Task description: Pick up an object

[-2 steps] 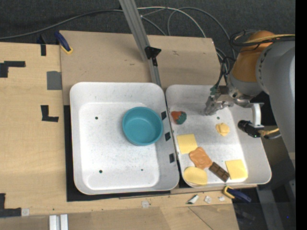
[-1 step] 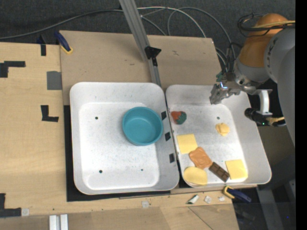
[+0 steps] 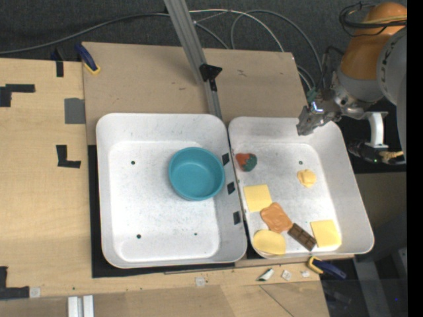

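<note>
My gripper (image 3: 308,123) hangs over the far right corner of the right bin (image 3: 350,177), with nothing seen between its fingers. In that bin lie a small red and green piece (image 3: 246,161), a small yellow lump (image 3: 306,177), a pale yellow square (image 3: 258,197), an orange piece (image 3: 275,216), a dark brown bar (image 3: 302,236), a yellow rounded piece (image 3: 269,242) and another yellow square (image 3: 325,234). A blue bowl (image 3: 195,173) sits in the left bin (image 3: 119,197).
A slanted metal pole (image 3: 192,38) rises behind the bins. Cables (image 3: 264,25) run across the back of the bench. Blue and yellow clamps (image 3: 88,58) sit at the board's corners.
</note>
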You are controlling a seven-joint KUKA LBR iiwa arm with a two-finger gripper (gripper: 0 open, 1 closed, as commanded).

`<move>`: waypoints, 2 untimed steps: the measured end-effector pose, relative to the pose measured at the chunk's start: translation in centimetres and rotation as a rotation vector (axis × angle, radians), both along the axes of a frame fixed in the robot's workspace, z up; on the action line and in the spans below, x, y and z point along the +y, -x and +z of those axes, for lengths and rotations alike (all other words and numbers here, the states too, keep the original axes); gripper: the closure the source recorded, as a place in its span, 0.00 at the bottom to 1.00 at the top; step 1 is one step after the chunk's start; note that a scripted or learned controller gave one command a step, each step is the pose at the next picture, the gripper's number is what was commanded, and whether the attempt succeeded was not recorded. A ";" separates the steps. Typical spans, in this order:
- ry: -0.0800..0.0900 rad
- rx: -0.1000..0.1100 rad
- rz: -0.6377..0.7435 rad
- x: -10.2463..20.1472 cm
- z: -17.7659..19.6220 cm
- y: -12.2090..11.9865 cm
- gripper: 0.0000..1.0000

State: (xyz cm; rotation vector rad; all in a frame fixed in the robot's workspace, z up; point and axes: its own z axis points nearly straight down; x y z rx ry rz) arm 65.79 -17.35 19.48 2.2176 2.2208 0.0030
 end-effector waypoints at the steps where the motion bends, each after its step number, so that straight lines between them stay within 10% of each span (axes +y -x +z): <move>1: -0.001 0.002 0.000 0.0 2.3 -0.1 1.00; 2: -0.003 0.004 0.005 4.9 3.2 0.2 1.00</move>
